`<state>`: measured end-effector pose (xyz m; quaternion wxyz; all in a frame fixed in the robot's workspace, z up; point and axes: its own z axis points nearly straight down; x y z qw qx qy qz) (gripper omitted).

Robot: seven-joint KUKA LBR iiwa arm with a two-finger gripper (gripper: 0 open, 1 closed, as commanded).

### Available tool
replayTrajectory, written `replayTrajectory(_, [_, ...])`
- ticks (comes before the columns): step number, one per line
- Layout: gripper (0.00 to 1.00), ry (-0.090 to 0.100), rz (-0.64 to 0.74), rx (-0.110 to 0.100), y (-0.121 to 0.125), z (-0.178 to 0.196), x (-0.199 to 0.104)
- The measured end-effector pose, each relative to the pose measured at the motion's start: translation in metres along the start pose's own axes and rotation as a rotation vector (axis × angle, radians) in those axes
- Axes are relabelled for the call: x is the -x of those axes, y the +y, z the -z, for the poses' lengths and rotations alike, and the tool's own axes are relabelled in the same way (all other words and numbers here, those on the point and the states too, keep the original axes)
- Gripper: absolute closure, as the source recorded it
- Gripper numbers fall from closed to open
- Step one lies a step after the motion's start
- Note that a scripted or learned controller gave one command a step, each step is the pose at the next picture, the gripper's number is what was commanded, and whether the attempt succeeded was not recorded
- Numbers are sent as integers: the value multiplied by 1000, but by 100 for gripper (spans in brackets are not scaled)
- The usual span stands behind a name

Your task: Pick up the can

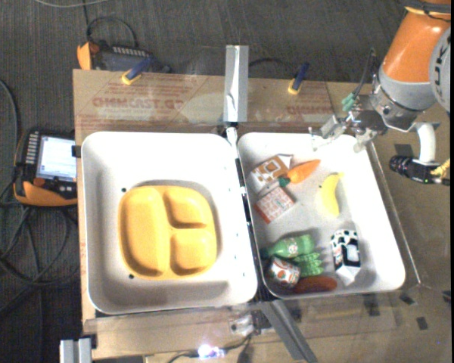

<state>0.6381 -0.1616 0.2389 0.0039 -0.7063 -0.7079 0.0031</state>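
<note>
The can (284, 272) is a small red and white tin lying on its side in the near left corner of the right bin (390, 225), wedged between a green packet (296, 249) and a dark red sausage-shaped item (315, 284). My gripper (339, 136) hangs over the far rim of the right bin, well away from the can. It is open, with nothing between its fingers.
The right bin also holds a carrot (303, 171), a banana (331, 193), two small cartons (272, 190) and a black and white carton (346, 252). A yellow divided tray (169, 229) lies in the left bin (98, 203). An upright metal post (235, 82) stands behind the bins.
</note>
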Motion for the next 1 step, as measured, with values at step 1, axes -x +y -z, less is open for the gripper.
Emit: replayTrajectory(1, [0, -3, 87, 16, 31, -120, -37])
